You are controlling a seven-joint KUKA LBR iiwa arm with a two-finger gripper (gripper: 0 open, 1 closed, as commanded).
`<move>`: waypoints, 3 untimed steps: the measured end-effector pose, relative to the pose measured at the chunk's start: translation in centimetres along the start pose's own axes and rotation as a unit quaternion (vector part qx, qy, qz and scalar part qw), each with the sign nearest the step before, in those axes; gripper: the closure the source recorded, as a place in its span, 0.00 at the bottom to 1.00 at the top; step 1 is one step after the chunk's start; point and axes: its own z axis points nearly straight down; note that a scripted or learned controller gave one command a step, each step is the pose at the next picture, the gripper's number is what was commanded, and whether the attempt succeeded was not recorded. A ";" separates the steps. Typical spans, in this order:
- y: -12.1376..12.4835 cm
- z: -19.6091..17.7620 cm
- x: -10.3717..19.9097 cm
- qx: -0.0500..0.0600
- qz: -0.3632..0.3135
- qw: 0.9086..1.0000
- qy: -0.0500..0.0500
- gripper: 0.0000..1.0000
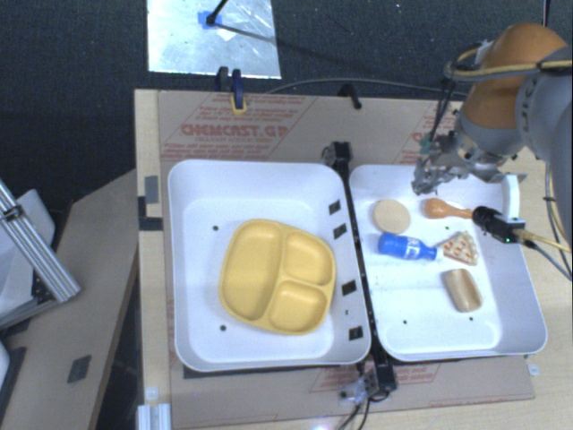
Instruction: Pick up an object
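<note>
So the hand point(428, 179) is hovering at the right white plastic bin's point(510, 330) far edge, near the round tan cookie point(391, 215); can't tell its grip.

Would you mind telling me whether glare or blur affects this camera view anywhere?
Camera view: the foil sheet above the bench glares brightly; the white bins look evenly lit with soft shadows; the claw appears slightly blurred, while the yellow tray and blue bottle are sharp.
</note>
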 end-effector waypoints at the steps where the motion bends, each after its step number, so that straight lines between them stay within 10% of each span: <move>1: -0.6 -5.8 -0.6 0.001 0.001 1.000 0.000 1.00; 3: -1.0 -8.9 3.6 0.004 -0.002 1.000 0.001 1.00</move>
